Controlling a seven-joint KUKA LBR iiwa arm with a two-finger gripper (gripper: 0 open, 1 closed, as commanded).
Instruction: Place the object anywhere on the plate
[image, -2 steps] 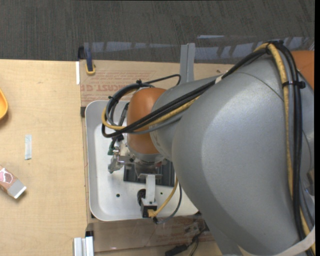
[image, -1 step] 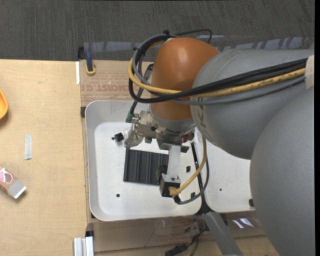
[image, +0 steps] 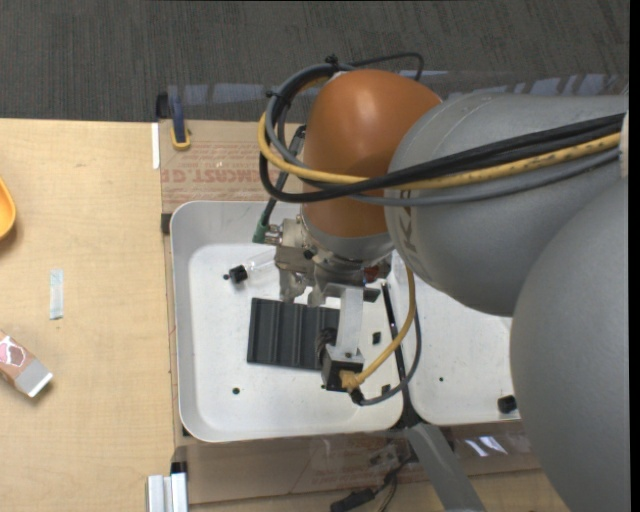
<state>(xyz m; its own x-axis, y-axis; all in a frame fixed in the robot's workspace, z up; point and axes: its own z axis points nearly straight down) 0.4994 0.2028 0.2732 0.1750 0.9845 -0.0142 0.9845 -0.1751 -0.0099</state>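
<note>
A dark grey ribbed rectangular plate (image: 283, 333) lies flat in the middle of the left white bin (image: 200, 400). My gripper (image: 300, 287) hangs over the plate's far edge, under the orange wrist band, and the arm covers most of it. A small black object (image: 237, 273) with a pale stub rests on the bin floor, left of the gripper and just beyond the plate's far left corner. I see nothing between the gripper's parts that show.
The right bin (image: 460, 350) holds a small black piece (image: 507, 405) near its front. On the wooden bench to the left lie a grey strip (image: 56, 295), a red and white item (image: 22, 366) and an orange edge (image: 5, 210). Cardboard (image: 215, 165) sits behind the left bin.
</note>
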